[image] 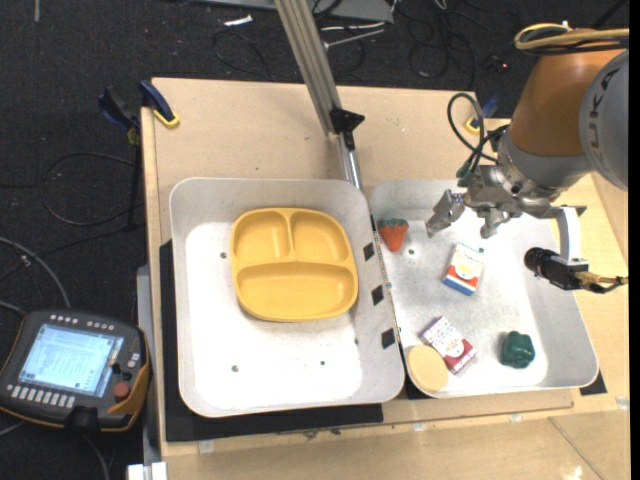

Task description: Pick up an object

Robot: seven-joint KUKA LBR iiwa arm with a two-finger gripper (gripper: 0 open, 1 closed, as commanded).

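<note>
Hand (462,219) hangs over the right bin (560,368), fingers spread, gripping nothing, near the far edge. Just below it: carton (464,269). The bin also contains strawberry (395,234), small box (447,343), disc (428,368), green pepper (517,349). Left bin (200,368) contains a yellow tray (294,264).

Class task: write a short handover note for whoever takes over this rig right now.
Gripper: open, holding nothing, above the right bin near its far side.
Right bin holds a strawberry, a small carton, a patterned box, a tan disc and a green pepper.
Left bin holds a yellow divided plate.
Done: nothing picked yet.
Left: grasp and lift one object; the carton lies closest.
</note>
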